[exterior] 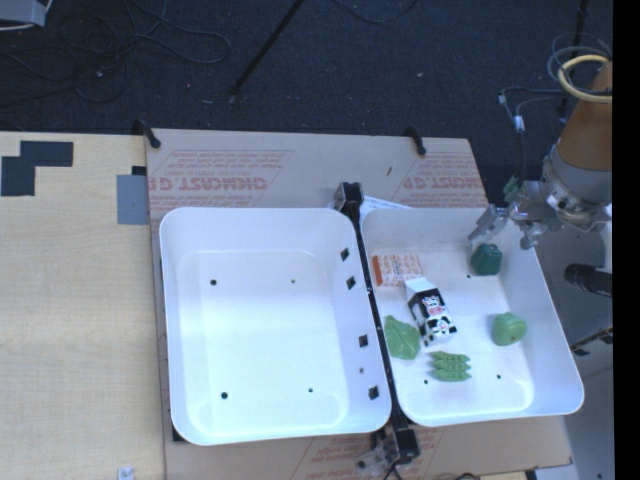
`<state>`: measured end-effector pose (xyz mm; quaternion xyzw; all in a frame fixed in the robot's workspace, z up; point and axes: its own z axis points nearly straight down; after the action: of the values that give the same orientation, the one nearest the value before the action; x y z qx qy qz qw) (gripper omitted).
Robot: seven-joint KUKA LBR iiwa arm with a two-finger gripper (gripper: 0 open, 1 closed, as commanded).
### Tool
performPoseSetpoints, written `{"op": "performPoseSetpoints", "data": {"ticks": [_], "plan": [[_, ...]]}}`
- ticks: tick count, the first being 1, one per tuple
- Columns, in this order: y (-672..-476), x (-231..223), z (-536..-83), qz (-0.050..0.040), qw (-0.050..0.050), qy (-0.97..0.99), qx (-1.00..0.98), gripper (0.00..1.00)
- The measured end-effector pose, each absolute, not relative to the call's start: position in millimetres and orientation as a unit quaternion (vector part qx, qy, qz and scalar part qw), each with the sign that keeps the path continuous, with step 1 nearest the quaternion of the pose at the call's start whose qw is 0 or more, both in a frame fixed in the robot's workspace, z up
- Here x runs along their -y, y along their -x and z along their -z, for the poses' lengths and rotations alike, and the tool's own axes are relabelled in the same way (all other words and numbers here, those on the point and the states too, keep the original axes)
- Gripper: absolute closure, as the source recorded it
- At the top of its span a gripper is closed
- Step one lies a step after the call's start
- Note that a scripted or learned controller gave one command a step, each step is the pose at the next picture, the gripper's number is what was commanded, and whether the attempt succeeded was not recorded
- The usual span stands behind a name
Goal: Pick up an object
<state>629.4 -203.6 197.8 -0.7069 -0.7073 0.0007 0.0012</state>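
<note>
My gripper (506, 223) hangs over the far right corner of the right bin (560, 393), its two fingers spread apart with nothing between them. The dark green object (487, 259) lies just below my fingertips, near the bin's far edge. Toward the bin's right edge rests a lighter green piece (508, 329). Near the middle divider sit a black-and-white carton (431, 311), a green leaf shape (402, 337) and a green pod (450, 366).

Cardboard sheet (300, 168) under two white bins (200, 230), cables (150, 28) on dark floor
</note>
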Motion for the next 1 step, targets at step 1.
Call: {"op": "performPoseSetpoints", "data": {"ticks": [1], "plan": [[-628.4, 111.1, -99.8, -0.0012, 0.005, 0.705, 0.709, 0.0]]}}
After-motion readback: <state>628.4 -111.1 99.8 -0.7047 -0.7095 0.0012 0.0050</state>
